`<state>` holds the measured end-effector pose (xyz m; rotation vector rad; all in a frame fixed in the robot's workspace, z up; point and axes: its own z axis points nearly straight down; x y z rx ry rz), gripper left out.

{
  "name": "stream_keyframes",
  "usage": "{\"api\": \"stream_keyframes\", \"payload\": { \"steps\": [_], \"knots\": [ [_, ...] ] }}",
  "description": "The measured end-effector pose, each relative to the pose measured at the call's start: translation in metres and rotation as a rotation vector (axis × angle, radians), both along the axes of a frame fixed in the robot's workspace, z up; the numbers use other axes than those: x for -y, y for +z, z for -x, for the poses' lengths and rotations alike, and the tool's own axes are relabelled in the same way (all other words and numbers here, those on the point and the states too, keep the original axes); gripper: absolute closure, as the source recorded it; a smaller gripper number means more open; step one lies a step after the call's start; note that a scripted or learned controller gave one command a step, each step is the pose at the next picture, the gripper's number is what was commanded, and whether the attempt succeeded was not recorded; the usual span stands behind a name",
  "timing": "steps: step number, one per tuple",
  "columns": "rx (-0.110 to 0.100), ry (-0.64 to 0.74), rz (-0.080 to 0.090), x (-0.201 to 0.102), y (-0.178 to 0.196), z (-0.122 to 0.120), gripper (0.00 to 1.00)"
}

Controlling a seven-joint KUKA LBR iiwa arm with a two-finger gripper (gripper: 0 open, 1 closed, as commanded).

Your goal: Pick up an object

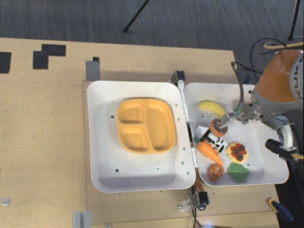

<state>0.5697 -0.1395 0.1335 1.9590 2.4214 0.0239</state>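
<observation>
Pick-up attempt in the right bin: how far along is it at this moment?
Done: the arm has reached into the right bin. In hand: the gripper hangs beside the banana, above the carrot; I cannot tell whether it grips anything. Left: a visible lift. The yellow tray sits apart.

Arm reached in from the right, wrist angled down-left.
The grey arm (280, 87) with its orange band sat over the right bin's far right edge, and the gripper (219, 125) hung low near that bin's middle.

bins (137, 182): smooth white plastic | bench (42, 141): matt pale wood | tray (145, 125): matt yellow plastic
</observation>
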Motion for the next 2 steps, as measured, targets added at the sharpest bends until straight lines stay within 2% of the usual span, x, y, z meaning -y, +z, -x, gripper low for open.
{"api": "stream_keyframes", "payload": {
  "steps": [1, 2],
  "knots": [
    [-0.026, -0.009, -0.004, -0.001, -0.010, 0.008, 0.00],
    [-0.018, 0.025, -0.004, -0.031, -0.039, -0.065, 0.00]
  ]
}}
